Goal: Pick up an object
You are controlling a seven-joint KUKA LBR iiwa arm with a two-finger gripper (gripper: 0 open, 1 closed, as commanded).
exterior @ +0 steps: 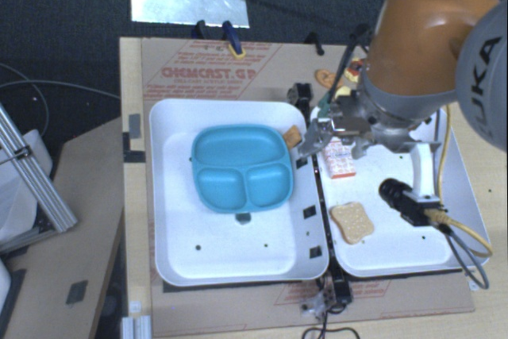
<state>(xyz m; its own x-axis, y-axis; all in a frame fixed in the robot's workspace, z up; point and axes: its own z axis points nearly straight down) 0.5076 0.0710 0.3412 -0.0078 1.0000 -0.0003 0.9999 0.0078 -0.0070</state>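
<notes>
Two shallow white bins sit side by side on the bench: the left bin [171, 250] and the right bin [397, 254]. Left bin contents: one blue divided tray [240, 168], lying flat near the bin's middle, with three compartments visible. A small tan piece [292, 136] rests against the tray's upper right corner, close to the wall shared by the bins.

Right bin contents: one slice of toast [352, 221], lying flat in the lower left part of the bin, and one white and red carton [340, 159], lying flat near the bin's upper left, partly covered by the arm's wrist hardware.

The arm [429, 36] reaches in from the right, its orange band above the upper part of the right bin. The gripper [327, 127] is over the divider between the bins, above the carton and just right of the tan piece. Its fingers are masked by the wrist body; whether the jaws stand apart or together cannot be told. The toast lies below the gripper in the view, apart from it. No object is seen between the fingers.
</notes>
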